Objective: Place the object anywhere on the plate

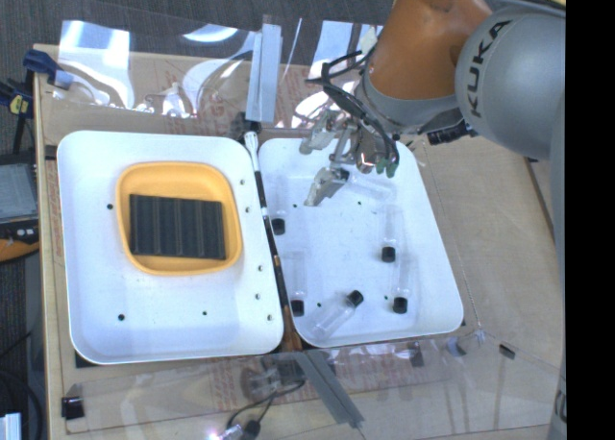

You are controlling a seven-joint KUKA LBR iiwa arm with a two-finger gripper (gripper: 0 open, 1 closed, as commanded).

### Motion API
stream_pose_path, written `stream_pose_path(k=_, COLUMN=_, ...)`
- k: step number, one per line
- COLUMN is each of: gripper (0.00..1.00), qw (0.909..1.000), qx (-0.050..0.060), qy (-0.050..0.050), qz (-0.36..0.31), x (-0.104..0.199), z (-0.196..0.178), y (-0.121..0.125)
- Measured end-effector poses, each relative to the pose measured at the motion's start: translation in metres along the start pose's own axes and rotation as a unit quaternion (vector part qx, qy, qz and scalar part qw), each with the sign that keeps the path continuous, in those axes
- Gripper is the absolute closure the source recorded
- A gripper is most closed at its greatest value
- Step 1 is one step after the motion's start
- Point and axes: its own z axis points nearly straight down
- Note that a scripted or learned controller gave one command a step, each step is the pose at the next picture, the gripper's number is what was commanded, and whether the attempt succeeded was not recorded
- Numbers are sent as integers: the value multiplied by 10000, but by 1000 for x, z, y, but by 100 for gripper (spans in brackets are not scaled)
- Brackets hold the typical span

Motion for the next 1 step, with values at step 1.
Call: stream_pose_path(k=1, gripper=0, qw=9957, qx=0, qy=-1, qz=-927, x=12, z=34, y=108)
